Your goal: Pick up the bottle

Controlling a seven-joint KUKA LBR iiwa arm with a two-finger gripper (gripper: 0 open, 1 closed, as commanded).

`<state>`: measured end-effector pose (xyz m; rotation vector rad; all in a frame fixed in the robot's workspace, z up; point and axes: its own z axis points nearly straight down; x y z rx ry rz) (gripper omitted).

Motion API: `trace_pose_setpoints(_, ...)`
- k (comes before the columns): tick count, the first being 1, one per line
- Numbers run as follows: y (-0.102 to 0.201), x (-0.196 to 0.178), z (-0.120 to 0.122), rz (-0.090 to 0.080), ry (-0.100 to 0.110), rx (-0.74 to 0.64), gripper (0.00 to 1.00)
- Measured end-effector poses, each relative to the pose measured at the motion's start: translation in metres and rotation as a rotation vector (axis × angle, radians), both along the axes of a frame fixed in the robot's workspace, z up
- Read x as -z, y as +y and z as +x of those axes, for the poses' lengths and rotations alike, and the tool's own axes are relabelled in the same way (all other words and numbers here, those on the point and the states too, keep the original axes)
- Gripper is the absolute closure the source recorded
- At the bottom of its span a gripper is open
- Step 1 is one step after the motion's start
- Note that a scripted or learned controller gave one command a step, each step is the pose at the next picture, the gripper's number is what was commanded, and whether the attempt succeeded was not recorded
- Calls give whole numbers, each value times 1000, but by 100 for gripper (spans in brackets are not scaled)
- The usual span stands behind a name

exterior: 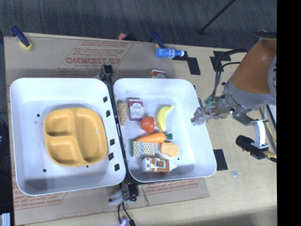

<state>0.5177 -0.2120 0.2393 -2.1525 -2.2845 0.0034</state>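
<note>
A small blue bottle point(167, 53) with a pale cap lies on its side on the cardboard behind the right bin point(200, 147), outside both bins. My gripper point(200, 116) hangs over the right rim of the right bin, well in front of and to the right of the bottle. It is too small and dark to make out in detail, and nothing shows in it. The grey and orange arm point(251, 81) reaches in from the right.
The right bin holds several toy foods: a red box point(136, 108), a tomato point(147, 124), a banana point(163, 116), a carrot point(150, 138) and a carton point(157, 165). A yellow divided plate point(75, 136) lies in the left bin point(21, 140).
</note>
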Motion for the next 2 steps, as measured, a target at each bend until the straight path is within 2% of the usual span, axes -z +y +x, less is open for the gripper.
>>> trace_pose_setpoints(1, 1, -14, -42, 1, 0, -21, 100)
trace_pose_setpoints(2, 1, -13, -41, -2, -2, 278, 100)
